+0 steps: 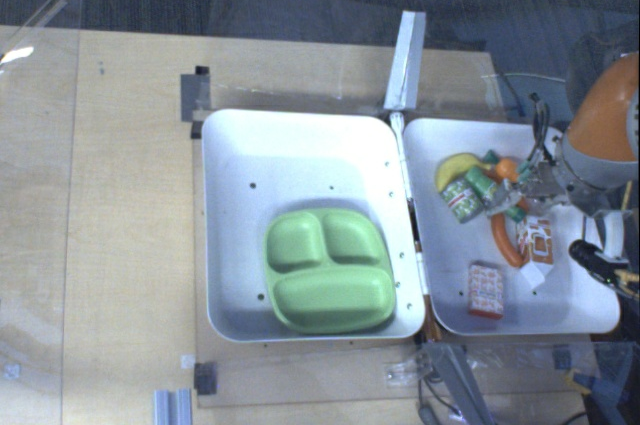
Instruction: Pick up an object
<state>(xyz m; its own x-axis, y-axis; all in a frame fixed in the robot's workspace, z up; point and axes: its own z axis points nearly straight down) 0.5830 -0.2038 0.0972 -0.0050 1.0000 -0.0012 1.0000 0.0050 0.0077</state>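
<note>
The left bin [230, 213], well left of the gripper [535, 175], held a green divided tray [330, 270]. In the right bin [590, 313], a small pile lay beside the gripper: banana [452, 168], green can [462, 200], red packet [486, 290] below. Its finger state could not be told.

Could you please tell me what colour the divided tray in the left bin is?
The divided plastic tray is light green all over, seen clearly in the camera view.

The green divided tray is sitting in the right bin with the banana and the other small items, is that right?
Not quite. The camera view shows the green divided tray alone in the left bin; the banana and other small items lie in the right bin.
</note>
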